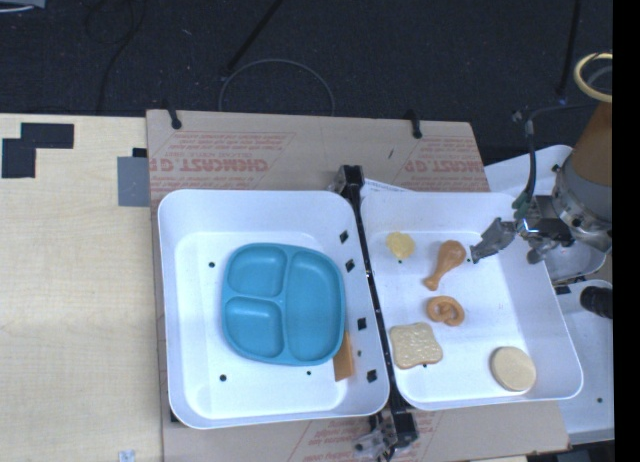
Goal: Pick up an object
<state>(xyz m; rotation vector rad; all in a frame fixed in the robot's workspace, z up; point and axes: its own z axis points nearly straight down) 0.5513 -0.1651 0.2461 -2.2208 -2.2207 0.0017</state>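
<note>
The right bin (535,295) holds a small yellow piece (401,245), a tan drumstick (445,263), a brown pretzel-like piece (445,310), a slice of toast (415,345) and a round pale biscuit (513,368). My gripper (514,244) hovers over the bin's upper right part, just right of the drumstick and apart from it. It is open, with nothing between its fingers (491,240).
The left bin (190,250) carries a blue divided plate (282,302), with a thin orange-brown piece (344,358) by its lower right edge. A black divider (362,280) runs between the bins. The arm's grey wrist (585,205) sits past the right bin's rim.
</note>
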